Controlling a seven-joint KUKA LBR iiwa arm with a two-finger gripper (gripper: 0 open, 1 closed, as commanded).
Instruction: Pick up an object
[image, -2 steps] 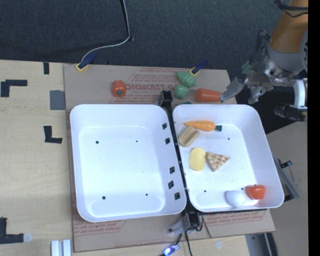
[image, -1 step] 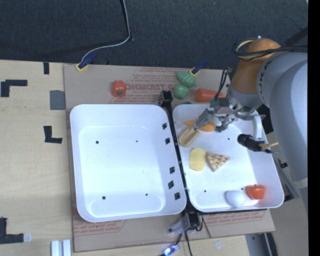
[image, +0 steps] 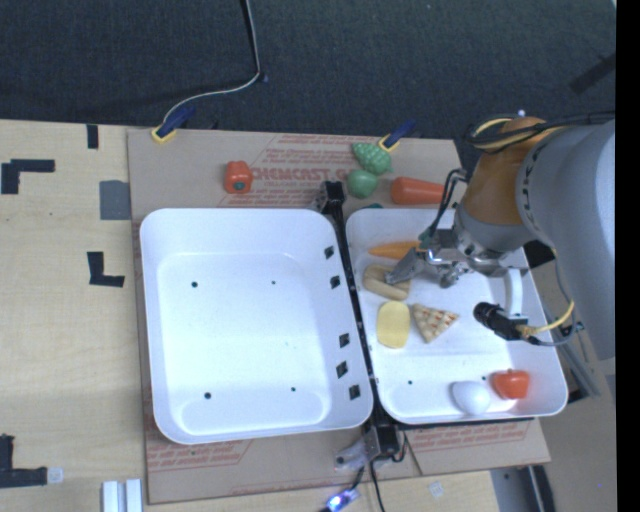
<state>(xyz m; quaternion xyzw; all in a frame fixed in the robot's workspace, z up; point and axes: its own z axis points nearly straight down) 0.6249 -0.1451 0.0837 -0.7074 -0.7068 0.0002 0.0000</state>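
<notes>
The gripper (image: 412, 266) hangs low inside the right bin (image: 540, 400), its fingers slightly parted with nothing visibly held between them. Its tips sit just above a tan stick-shaped piece (image: 385, 285) near that bin's left wall and just below an orange carrot (image: 393, 249). Further toward the bin's near edge lie a yellow block (image: 393, 325) and a pizza slice (image: 434, 321), side by side. In the near right corner of the same bin a white egg (image: 470, 397) touches a red tomato (image: 512, 383). Beyond the bin's far rim, on the cardboard (image: 290, 175), rest 2 green pieces (image: 368, 168) and 1 larger carrot (image: 417, 189).
</notes>
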